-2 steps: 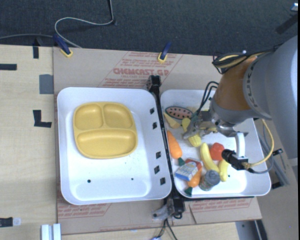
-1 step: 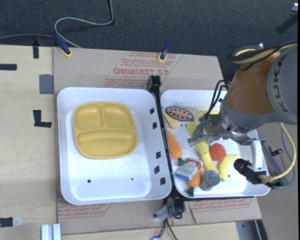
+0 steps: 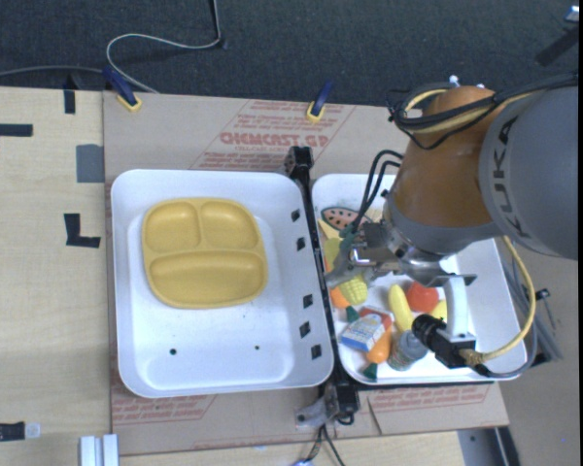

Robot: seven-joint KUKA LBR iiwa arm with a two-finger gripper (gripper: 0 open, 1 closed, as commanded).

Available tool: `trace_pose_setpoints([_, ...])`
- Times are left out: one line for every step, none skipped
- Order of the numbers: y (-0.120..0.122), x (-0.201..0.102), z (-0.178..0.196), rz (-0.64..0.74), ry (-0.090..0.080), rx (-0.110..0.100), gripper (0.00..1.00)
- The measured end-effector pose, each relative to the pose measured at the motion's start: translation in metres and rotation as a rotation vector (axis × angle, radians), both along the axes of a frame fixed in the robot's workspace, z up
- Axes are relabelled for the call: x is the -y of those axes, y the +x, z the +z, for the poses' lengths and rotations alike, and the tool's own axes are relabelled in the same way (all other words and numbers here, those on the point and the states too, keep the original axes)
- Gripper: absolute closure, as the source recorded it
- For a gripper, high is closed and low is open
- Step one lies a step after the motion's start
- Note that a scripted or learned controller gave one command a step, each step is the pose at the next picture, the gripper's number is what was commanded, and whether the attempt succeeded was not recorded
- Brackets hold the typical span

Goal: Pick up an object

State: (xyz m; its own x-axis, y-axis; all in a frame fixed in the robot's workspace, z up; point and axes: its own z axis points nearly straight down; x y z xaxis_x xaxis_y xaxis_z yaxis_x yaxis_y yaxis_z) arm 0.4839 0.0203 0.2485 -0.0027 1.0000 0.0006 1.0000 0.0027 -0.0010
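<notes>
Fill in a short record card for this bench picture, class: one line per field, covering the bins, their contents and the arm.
Left bin: holds a yellow divided plate, lying flat in its upper half
Right bin: crowded with small toy foods
Toy foods seen: a watermelon slice, a corn cob, a banana, a small carton
Arm: reaches in from the right, over the right bin
Gripper: low among the toys; what it holds cannot be told
</notes>
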Motion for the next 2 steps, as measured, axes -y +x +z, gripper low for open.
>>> trace_pose_setpoints([0.000, -0.013, 0.013, 0.000, 0.000, 0.000, 1.00])
trace_pose_setpoints([0.000, 0.012, 0.021, -0.001, -0.001, 0.001, 1.00])
